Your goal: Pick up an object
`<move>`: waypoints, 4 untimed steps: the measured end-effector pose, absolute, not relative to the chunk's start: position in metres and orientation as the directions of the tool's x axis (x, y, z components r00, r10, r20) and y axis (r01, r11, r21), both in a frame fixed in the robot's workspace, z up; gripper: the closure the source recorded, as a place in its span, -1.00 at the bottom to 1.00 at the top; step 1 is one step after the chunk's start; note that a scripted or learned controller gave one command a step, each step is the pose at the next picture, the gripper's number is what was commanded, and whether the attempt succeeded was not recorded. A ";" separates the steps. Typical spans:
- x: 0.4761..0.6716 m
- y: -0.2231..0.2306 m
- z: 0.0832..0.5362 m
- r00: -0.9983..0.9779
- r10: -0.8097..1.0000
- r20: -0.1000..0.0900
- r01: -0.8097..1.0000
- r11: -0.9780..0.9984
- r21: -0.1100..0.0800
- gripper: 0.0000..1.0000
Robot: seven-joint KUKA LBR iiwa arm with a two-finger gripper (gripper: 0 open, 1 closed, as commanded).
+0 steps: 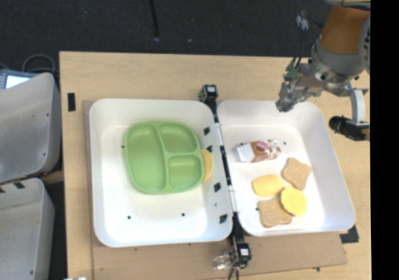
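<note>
The end effector (285, 103) hangs over the far rim of the right bin (333, 154), near its back left corner, with nothing between its tips; whether they stand apart or together cannot be told from this angle. Above it rises the grey wrist and the orange band of the arm (341, 26).

Nearest in the right bin lies a small packet (258, 150), white with a reddish-brown printed patch, lying flat. Closer to the camera sit four flat food pieces clustered together: a tan toast-like slice (297, 173), a pale yellow oval (268, 185), a brighter yellow round piece (293, 201) and a brown slice (274, 212).

In the left bin (106, 210) rests a green divided plate (164, 157) with three compartments, and a yellow piece (207, 164) peeks out at its right edge. Both bins sit on the light wooden surface (156, 67).
</note>
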State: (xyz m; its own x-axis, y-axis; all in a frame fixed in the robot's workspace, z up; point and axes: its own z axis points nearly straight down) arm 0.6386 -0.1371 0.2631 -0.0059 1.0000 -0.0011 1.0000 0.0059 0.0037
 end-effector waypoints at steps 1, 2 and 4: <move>0.649 -0.078 0.266 -0.007 1.000 0.000 1.000 0.007 0.004 1.00; 0.648 -0.034 0.266 -0.005 1.000 0.000 1.000 0.005 0.000 1.00; 0.670 0.081 0.247 -0.006 1.000 0.000 1.000 0.006 0.002 1.00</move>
